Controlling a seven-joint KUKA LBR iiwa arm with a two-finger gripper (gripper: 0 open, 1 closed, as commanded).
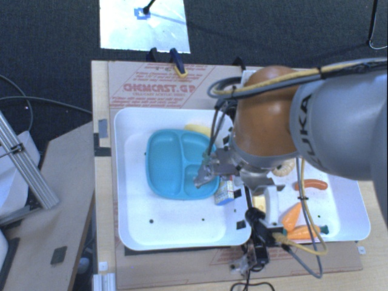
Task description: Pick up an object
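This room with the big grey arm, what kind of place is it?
Probably a robotics lab set up for grasping trials. A cabled arm hangs over two white bins, which hold toy-like items such as a blue divided tray and a plastic carrot.

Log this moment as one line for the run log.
arm: over bins' divide | gripper: above light-blue plastic divided tray, left white bin | grasp: unconfirmed

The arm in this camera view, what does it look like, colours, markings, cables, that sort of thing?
The arm is a bulky rounded grey body with dark lettering along its side and a wide orange band above the wrist. A yellow cable and dark cables run over the band. Below it sit metal and black gripper parts, with more yellow and black cables hanging beneath.
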